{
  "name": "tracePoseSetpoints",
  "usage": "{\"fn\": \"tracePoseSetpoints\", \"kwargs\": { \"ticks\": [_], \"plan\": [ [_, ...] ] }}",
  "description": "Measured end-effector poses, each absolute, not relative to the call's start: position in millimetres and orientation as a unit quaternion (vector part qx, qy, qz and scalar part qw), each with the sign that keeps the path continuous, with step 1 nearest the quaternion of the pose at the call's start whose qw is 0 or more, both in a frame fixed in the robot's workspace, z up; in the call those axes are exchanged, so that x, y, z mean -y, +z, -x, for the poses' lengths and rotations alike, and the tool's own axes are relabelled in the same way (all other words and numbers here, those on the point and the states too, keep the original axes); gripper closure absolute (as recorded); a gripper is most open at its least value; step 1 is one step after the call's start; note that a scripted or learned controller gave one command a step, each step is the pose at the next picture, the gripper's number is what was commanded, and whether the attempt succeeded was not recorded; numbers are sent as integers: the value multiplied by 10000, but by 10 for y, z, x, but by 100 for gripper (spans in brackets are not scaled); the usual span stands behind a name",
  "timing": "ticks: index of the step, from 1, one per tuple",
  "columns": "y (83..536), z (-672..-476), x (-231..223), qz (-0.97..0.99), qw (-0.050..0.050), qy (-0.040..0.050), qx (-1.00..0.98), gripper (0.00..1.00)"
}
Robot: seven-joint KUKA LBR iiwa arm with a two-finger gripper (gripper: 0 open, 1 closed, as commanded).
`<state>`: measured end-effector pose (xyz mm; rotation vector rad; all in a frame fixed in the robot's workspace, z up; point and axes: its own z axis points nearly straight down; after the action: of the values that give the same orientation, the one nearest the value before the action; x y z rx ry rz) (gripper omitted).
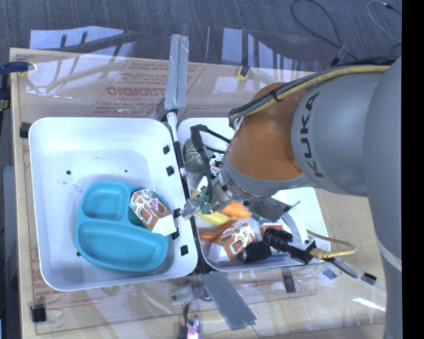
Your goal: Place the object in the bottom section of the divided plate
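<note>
The grey arm [346, 133] comes in from the right side of the camera view and bends down toward the middle. Its orange band [265, 143] sits just above the wrist and faces the camera. Below the band, the gripper [201, 205] points down and to the left, near the lower middle of the view.

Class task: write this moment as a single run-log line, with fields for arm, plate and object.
arm: over right bin | plate: left bin, bottom section bare | object: carton on plate's upper right section
</note>
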<state>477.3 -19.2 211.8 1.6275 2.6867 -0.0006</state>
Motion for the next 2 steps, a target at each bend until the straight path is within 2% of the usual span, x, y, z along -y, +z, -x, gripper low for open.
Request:
{"fn": "tracePoseSetpoints", "kwargs": {
  "ticks": [1,2],
  "plan": [
    [2118,-4773,193,-5182,2,-2,-8553,0],
    [2214,-4785,190,-5156,3,-4,-8568,100]
  ]
}}
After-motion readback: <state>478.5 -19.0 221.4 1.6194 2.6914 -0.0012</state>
